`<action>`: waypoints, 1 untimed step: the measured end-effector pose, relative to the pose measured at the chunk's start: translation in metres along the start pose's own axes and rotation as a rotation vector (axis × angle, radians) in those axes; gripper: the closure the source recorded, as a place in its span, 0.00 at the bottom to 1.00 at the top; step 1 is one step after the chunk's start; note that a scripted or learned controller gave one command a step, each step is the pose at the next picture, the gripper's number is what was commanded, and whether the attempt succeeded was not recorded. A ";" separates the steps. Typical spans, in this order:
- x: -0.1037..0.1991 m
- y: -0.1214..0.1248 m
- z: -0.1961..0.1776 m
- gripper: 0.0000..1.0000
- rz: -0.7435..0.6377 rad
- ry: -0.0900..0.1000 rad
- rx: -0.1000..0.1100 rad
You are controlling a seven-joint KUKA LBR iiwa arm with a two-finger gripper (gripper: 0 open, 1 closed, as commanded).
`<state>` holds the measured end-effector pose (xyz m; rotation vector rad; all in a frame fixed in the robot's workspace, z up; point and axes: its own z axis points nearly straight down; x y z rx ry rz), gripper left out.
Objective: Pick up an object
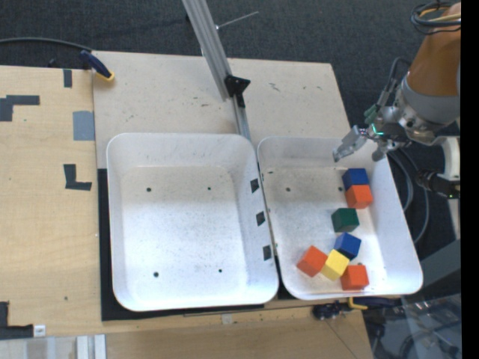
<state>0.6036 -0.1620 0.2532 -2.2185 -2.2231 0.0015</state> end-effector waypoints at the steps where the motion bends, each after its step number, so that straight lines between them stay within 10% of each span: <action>1: 0.002 0.003 0.044 0.00 0.000 0.000 0.004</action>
